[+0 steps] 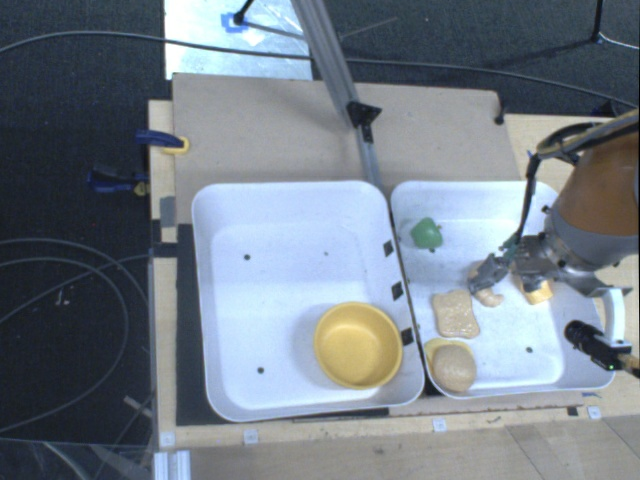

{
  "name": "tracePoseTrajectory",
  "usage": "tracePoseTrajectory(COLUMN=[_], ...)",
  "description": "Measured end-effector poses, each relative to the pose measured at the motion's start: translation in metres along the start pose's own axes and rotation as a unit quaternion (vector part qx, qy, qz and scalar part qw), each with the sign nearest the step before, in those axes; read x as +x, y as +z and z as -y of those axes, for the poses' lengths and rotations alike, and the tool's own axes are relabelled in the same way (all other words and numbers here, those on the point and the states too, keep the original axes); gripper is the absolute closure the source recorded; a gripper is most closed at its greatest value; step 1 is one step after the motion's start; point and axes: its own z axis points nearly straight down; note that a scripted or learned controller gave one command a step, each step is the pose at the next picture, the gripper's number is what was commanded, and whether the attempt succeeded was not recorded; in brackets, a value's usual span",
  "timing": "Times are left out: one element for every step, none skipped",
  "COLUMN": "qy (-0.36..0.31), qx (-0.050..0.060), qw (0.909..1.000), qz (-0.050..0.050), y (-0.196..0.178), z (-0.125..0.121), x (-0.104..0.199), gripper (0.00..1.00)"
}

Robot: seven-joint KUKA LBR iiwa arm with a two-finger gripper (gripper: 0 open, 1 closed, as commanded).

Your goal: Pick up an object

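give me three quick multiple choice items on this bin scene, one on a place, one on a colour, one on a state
1. Where is the round yellow bowl?
A. left white bin
B. right white bin
C. on the bench

2. What colour is the small pepper-shaped toy?
A. red
B. green
C. blue

3. How does the yellow bowl stand?
A. upside down
B. on its side
C. upright, opening up

Answers: 1 A, it sits by the near rim of the left white bin. 2 B, it shows green against the right white bin. 3 C, its hollow inside faces the camera.
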Motion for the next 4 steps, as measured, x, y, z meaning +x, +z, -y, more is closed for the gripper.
tracePoseTrajectory(qy=[0.001, 0.001, 0.001, -0.002], qx=[-0.001, -0.003, -0.006, -0.005], qw=[1.0, 1.0, 1.0, 1.0], qz=[0.0, 0.0, 0.0, 0.001], y=[0.044, 0.082, 0.069, 0.015], z=[-0.006, -0.007, -0.009, -0.02], x=[-0.003, -0.003, -0.002, 0.003], gripper=[0.0, 0.0, 1.0, 1.0])
